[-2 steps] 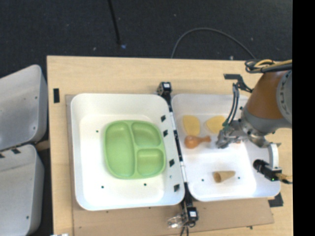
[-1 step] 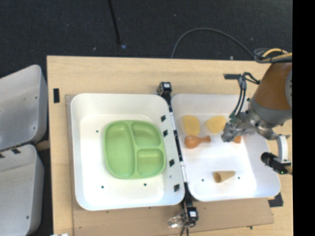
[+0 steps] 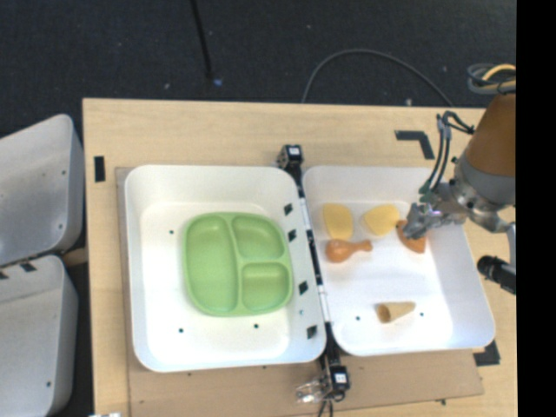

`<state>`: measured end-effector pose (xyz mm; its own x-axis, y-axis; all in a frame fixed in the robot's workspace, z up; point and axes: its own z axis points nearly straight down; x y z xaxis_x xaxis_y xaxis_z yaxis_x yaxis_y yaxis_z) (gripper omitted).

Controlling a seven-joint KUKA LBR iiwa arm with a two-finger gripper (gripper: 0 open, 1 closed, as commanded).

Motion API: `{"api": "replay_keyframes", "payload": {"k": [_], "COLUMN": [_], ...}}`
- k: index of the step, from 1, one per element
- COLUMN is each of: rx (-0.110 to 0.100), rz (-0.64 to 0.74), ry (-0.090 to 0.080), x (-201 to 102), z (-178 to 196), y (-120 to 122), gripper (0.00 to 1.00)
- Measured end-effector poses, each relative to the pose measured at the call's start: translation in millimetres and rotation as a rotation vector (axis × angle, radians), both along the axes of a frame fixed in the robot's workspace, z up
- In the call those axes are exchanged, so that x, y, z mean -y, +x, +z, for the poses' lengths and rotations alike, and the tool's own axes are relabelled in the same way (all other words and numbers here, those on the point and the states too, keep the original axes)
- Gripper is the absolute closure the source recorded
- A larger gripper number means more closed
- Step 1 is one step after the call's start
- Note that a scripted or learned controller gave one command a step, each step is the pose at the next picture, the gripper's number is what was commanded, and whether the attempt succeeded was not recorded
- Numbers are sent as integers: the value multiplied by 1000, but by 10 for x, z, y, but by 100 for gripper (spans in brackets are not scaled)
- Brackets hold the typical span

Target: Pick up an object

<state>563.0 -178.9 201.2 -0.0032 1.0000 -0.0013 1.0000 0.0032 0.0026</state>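
In the right bin [image 3: 452, 320] lie a yellow piece [image 3: 338, 221], a second yellow piece [image 3: 380, 219], an orange drumstick-shaped piece [image 3: 347, 249] and a tan cone-shaped piece [image 3: 395, 312]. My gripper [image 3: 418, 227] is low over the bin's upper right part. It sits right on a small orange piece [image 3: 415, 244], which it partly hides. The second yellow piece is just to the gripper's left.
The left bin [image 3: 156, 337] holds a green divided plate [image 3: 236, 262]. A black divider with clips [image 3: 306, 250] runs between the bins. The arm's grey body with its orange band [image 3: 492, 150] stands over the right bin's far right edge.
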Motion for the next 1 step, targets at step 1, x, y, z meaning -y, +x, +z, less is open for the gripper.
{"api": "replay_keyframes", "payload": {"k": [1], "rx": [2], "rz": [0], "ry": [-1], "x": [37], "z": [423], "y": [22], "gripper": [100]}}
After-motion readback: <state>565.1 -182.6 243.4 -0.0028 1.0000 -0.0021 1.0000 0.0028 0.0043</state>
